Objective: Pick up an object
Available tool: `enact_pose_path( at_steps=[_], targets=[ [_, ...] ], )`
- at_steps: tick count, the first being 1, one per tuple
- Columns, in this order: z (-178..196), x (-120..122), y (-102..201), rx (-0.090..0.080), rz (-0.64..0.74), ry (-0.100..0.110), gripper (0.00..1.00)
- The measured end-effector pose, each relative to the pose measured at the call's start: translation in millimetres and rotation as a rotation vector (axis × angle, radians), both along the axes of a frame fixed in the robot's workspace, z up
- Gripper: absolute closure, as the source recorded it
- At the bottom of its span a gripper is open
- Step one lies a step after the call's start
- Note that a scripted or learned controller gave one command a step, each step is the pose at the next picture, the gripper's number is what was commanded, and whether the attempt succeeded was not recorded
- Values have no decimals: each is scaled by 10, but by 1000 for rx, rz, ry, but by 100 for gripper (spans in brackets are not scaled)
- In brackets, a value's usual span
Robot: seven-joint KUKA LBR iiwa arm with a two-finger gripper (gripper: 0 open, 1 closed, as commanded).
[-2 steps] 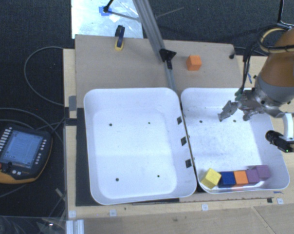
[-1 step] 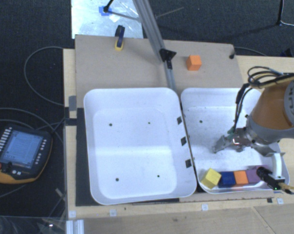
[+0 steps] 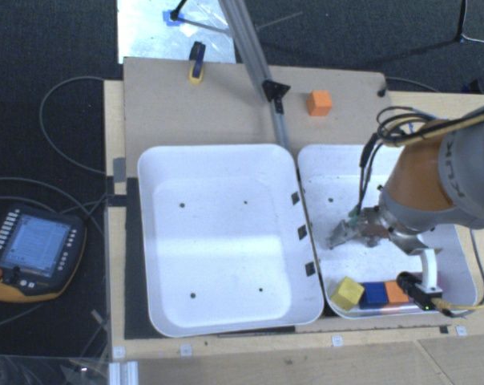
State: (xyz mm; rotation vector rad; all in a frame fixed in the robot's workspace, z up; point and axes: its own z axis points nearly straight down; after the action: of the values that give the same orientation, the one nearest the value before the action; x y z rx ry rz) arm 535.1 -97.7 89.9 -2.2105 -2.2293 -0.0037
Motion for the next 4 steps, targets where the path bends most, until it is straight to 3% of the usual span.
enact_pose_path(
  at_steps=[1,2,3,4],
  targets=[
    [1082,-451,191,-3,-2,-8,0],
    [1408,-196,444,-3,0,-6,0],
    [1840,-285,-256,-8,-13,-6,0],
    [1302,-192,52,-2,-2,2,0]
  ],
)
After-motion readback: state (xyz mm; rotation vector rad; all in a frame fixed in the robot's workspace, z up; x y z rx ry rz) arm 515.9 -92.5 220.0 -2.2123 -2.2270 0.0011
